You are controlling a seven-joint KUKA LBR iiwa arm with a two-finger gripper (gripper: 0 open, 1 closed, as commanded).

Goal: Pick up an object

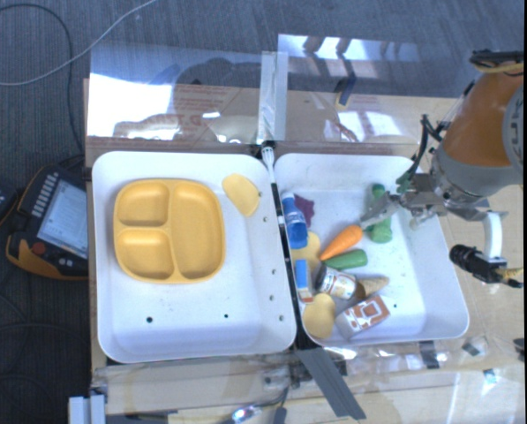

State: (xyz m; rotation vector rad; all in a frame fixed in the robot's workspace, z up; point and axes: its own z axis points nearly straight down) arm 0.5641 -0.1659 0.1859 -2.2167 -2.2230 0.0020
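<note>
Bench, two white bins side by side

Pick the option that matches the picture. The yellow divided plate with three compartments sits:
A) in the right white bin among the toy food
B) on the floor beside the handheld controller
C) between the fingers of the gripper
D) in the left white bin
D. The yellow divided plate lies flat in the left white bin, while the orange toy carrot and other small items crowd the right white bin.

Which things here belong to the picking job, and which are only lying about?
Job: gripper; things in the right bin: carrot, green pieces, can, small box.

Lying about: yellow tray, yellow chip, handheld controller on the floor.
</note>
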